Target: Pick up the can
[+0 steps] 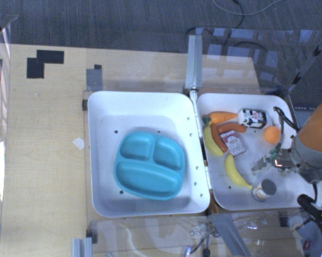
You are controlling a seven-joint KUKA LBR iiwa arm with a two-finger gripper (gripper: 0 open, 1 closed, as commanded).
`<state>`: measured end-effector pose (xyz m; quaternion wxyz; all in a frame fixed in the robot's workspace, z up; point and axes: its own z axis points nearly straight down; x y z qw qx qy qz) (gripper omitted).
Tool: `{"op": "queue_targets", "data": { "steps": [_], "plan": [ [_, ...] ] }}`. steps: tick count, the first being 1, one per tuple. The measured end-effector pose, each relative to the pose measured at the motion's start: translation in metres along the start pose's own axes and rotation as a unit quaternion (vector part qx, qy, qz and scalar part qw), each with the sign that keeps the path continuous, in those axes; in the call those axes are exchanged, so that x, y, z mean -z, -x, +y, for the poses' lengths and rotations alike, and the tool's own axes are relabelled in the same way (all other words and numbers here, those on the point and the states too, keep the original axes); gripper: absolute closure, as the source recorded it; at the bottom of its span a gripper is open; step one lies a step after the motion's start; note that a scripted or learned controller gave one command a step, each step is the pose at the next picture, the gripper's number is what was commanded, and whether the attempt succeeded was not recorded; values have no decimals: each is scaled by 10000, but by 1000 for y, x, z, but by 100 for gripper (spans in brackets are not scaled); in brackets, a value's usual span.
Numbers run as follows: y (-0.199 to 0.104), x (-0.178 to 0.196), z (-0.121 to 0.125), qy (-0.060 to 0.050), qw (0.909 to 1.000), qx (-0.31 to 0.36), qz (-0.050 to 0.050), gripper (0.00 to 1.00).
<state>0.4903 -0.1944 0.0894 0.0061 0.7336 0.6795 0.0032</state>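
Standing in the right bin [289, 199], the can [263, 190] sits below the hand [263, 163], grip unreadable.

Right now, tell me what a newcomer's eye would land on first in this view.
The bright blue divided tray lying alone in the left bin grabs attention first. Next comes the cluttered right bin, with two bananas, a carrot, an orange ball and a small can near its front edge. The gripper reaches in from the right, just above the can.
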Motion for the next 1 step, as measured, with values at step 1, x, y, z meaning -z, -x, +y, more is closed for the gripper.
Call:
{"op": "queue_targets", "data": {
  "steps": [1],
  "plan": [
    [-1, 12, 3, 30, 10000, 12, 9, 100]
  ]
}}
